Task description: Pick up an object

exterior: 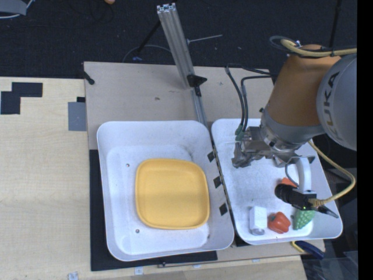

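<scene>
Objects lie near the front of the right bin (230, 134): a white block (257, 220), a red piece (280, 221), a green cone (302, 218). Your hand (240, 159) hovers apart from them; you cannot tell its opening.

A single fixed camera hangs above the tabletop (134, 92) and looks down at a slant, far enough off to take in both white bins. The left bin (111, 156) sits toward 8 o'clock, the right bin (256, 185) toward 4 o'clock, and the arm (303, 98) enters from 3 o'clock.
</scene>
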You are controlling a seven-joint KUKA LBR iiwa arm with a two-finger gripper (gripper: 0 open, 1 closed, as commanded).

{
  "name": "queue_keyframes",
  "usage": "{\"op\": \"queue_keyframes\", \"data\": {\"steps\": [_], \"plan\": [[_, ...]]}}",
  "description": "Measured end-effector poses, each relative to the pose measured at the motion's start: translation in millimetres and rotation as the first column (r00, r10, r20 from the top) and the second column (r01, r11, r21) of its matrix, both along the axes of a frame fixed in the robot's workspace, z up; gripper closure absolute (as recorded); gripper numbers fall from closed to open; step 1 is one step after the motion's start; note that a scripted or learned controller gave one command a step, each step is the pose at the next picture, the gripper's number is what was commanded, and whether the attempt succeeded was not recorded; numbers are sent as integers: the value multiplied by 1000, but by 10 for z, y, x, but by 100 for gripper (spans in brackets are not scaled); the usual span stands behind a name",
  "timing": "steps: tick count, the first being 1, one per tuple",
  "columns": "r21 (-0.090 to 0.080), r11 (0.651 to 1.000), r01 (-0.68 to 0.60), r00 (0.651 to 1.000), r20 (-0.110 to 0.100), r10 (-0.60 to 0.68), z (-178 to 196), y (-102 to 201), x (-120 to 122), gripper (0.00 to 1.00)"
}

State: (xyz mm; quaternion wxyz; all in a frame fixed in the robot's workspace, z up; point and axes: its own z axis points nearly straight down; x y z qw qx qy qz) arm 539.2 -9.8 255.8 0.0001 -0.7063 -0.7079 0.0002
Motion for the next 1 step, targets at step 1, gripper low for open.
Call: {"op": "queue_keyframes", "data": {"steps": [1], "plan": [[0, 1000, 0, 1000, 0, 0, 34, 486, 37, 100]]}}
